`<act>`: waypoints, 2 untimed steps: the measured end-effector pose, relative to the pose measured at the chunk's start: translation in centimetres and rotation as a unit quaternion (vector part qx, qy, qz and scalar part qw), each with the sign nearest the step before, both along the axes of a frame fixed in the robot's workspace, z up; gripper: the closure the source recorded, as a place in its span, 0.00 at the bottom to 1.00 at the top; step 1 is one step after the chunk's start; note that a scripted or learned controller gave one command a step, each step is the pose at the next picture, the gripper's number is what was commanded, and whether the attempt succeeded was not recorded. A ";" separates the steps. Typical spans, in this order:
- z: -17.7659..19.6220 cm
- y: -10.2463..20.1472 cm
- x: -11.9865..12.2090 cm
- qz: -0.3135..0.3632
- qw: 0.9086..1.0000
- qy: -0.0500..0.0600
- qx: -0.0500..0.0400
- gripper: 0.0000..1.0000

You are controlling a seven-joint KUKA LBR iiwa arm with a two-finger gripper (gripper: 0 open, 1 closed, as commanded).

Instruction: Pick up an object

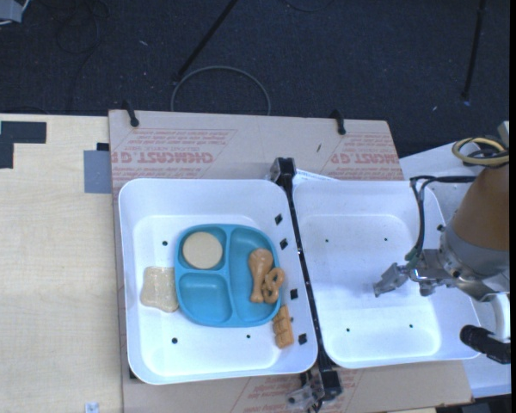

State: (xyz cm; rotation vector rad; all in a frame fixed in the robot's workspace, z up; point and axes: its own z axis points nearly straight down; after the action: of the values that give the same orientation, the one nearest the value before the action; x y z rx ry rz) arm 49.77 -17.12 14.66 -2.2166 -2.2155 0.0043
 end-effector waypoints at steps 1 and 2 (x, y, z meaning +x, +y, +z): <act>-5.3 0.1 -0.1 0.000 1.000 0.000 0.000 0.00; -4.1 0.0 -0.1 -0.003 1.000 -0.001 -0.001 1.00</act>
State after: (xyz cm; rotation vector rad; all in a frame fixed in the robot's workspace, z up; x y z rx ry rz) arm 49.70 -17.13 10.56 -2.2240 -2.2110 0.0034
